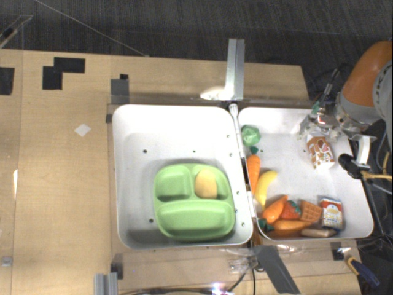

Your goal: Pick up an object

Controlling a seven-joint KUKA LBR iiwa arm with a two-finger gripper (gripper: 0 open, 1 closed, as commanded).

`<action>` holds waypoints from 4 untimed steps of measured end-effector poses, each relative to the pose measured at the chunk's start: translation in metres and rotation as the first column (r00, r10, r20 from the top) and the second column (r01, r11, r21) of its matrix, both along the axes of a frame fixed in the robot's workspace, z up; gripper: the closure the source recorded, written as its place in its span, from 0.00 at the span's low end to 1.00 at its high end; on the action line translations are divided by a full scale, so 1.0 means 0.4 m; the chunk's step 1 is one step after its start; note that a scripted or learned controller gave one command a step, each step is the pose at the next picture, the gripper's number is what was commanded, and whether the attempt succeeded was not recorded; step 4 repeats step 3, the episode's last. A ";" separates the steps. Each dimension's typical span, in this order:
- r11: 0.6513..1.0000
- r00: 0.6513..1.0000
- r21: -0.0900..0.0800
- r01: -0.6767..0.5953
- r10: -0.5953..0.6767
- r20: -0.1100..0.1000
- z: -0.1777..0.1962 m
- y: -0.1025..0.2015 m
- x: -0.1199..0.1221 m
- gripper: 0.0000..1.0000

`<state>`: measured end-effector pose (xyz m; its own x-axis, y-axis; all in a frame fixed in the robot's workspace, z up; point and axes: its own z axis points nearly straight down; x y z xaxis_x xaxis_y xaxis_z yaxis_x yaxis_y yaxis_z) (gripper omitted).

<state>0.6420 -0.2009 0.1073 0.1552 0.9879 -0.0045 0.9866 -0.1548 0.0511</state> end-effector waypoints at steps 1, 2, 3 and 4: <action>1.000 1.000 0.002 0.031 -0.031 0.003 0.001 0.002 -0.005 0.00; 1.000 1.000 -0.004 -0.026 0.026 -0.010 -0.001 0.004 0.002 0.00; 0.995 0.995 -0.004 -0.102 0.102 -0.013 -0.001 -0.006 0.001 0.00; 0.995 0.995 -0.004 -0.102 0.102 -0.013 -0.001 -0.006 0.001 0.00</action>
